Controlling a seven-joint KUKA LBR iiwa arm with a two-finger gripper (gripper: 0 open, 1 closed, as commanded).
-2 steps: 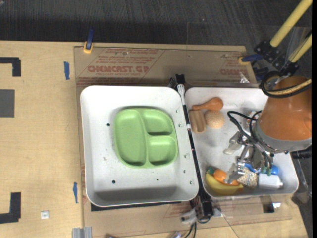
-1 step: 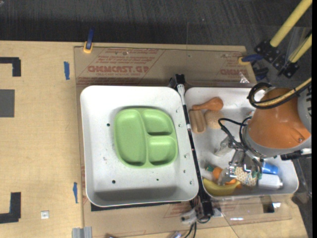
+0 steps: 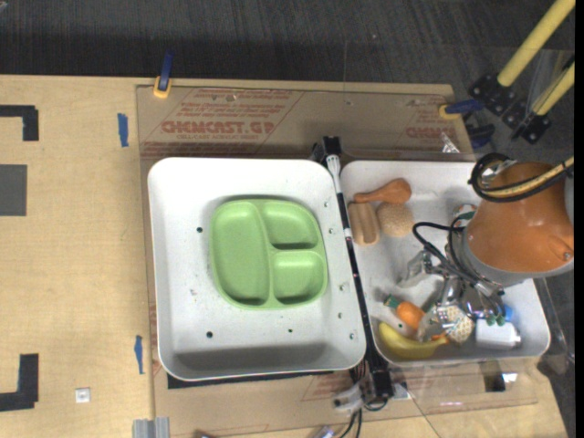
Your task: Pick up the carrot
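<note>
On your cardboard-topped desk (image 3: 82, 245), the gripper (image 3: 449, 310) hangs low in the right white bin (image 3: 429, 176). Just beside it lies the small orange carrot (image 3: 410, 315); you cannot tell the gripper's state.

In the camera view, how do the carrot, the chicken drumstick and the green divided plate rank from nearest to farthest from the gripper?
Measured from the gripper:
1. carrot, just left of it, in the right bin.
2. chicken drumstick, at that bin's far end.
3. green divided plate, in the left bin.

A light wooden bench (image 3: 64, 272) marked with black and blue tape, a cardboard sheet (image 3: 292, 117) laid across it, dark carpeted floor (image 3: 274, 21) beyond.
</note>
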